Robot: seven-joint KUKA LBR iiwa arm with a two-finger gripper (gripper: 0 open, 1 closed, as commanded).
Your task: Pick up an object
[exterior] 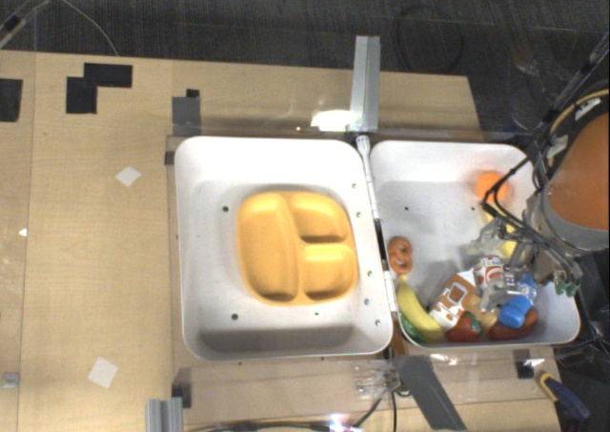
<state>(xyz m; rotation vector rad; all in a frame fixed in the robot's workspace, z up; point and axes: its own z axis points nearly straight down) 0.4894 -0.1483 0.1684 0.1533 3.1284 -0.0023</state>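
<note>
Two white bins sit side by side on a wooden bench (86,258): the left bin (195,258) holds a yellow divided tray (295,247), and the right bin (429,173) has a heap of small things in its near corner. The gripper (503,279) hangs low over that heap, just above a blue block (515,313) and a small carton (456,301); whether it is open or closed I cannot tell. A banana (416,311) lies to its left with its long axis running toward the bin's front edge, so the block and carton look like the nearest picks.
</note>
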